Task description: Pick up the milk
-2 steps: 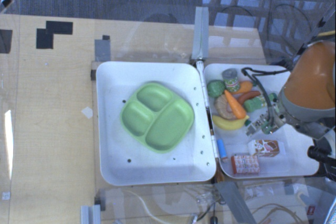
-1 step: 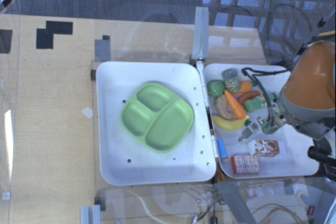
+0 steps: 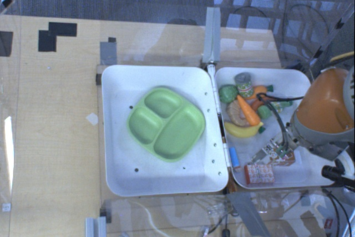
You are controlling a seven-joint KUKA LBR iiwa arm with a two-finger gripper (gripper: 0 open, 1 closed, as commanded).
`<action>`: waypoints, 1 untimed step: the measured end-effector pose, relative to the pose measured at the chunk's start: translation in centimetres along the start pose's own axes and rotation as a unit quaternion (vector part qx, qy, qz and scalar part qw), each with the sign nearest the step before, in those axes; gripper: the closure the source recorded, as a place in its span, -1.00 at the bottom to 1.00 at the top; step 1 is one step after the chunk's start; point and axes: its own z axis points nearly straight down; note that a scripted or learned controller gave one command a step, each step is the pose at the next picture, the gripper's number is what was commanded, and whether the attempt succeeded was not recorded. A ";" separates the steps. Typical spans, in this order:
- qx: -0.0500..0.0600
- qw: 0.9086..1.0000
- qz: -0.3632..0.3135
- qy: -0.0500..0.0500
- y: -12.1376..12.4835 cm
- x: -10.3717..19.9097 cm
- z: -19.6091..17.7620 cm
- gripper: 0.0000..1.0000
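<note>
The pincer (image 3: pixel 277 150) hangs low in the right bin (image 3: pixel 302 79); I cannot tell how far open it is, nor whether it grips anything. The milk carton (image 3: pixel 259 173) lies flat just beside it, towards the bin's near wall. A banana (image 3: pixel 242 130) and a carrot (image 3: pixel 248 110) lie beyond the pincer, to its left.

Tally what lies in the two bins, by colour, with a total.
Green: 4, plate, broccoli, two small green pieces
Orange: 1, carrot
Yellow: 1, banana
Blue: 1, tube
Red: 1, packet
Grey: 1, can
Total: 9
</note>
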 end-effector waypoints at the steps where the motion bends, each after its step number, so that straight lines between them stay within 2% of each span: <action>1: -0.002 1.000 0.000 -0.002 0.2 -0.1 -1.1 1.00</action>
